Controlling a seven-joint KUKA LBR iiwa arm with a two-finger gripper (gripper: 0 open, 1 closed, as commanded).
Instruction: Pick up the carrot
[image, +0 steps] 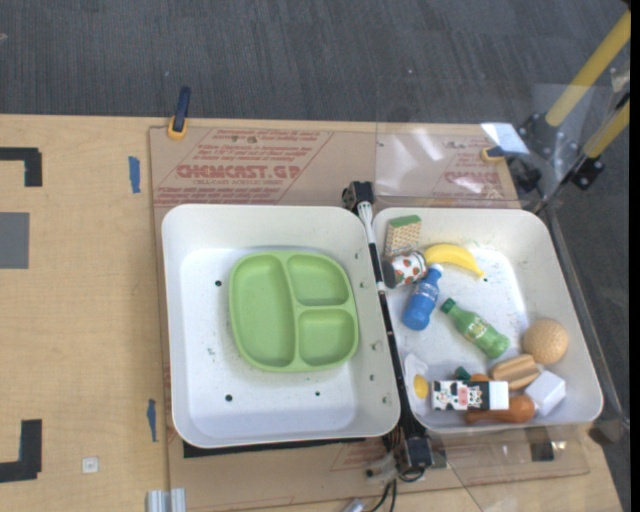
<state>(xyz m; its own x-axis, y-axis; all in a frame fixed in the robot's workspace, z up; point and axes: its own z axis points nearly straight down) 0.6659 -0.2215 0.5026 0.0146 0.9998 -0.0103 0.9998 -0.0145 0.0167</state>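
One carrot (512, 409), perhaps, tight against right bin's (505, 280) near wall, carton (458, 396) atop; pincer's state untellable.

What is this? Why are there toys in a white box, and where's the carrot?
This is a camera looking down on a workbench where a robot arm practises picking things up. There are two shallow white bins side by side. The left bin holds a green plate with three sections. The right bin holds toy food: a banana, a blue bottle, a green bottle, a round brown bun and a small milk carton. The carrot looks like the orange piece at the bottom edge, partly tucked behind the carton. Nothing is being held.
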